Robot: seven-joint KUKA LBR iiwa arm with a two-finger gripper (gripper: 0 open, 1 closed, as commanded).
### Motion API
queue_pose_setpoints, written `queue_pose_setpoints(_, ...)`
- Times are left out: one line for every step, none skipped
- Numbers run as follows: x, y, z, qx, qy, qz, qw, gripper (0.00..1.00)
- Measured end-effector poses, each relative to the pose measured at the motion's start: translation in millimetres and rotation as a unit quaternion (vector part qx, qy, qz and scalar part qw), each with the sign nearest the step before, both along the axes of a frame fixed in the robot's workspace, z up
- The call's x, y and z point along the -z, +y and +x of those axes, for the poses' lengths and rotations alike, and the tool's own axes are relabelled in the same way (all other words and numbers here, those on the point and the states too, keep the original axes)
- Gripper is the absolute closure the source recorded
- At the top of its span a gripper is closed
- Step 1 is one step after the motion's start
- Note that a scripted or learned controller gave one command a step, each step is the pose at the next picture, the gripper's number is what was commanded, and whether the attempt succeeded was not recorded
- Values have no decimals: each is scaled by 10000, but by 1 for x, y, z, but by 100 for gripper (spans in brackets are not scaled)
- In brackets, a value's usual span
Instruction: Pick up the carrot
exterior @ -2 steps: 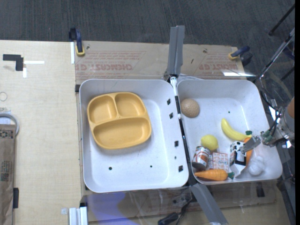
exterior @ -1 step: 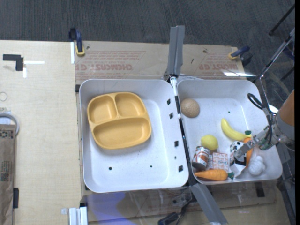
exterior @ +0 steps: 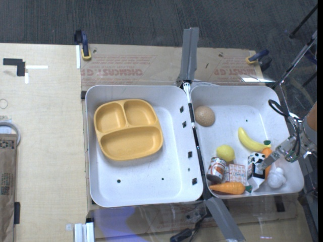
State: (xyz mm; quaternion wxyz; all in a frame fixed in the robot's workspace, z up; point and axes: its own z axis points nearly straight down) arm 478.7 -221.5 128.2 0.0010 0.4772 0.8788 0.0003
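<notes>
I see the carrot (exterior: 228,188) lying flat along the lower edge of the right bin (exterior: 229,101), just below a small printed carton (exterior: 237,173) and a can (exterior: 216,169) whose labels are too small for me to read. The gripper (exterior: 275,157) sits at the frame's right, by the banana (exterior: 252,140); I cannot tell how its jaws stand. Red lettering on the cardboard (exterior: 131,67) above the bins reads upside down, illegible.
</notes>
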Motion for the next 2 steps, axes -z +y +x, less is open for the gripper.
queue_pose_setpoints(-8,0,0,-312,1,-3,9995,0)
queue_pose_setpoints(-27,-1,0,-256,-1,-2,9997,0)
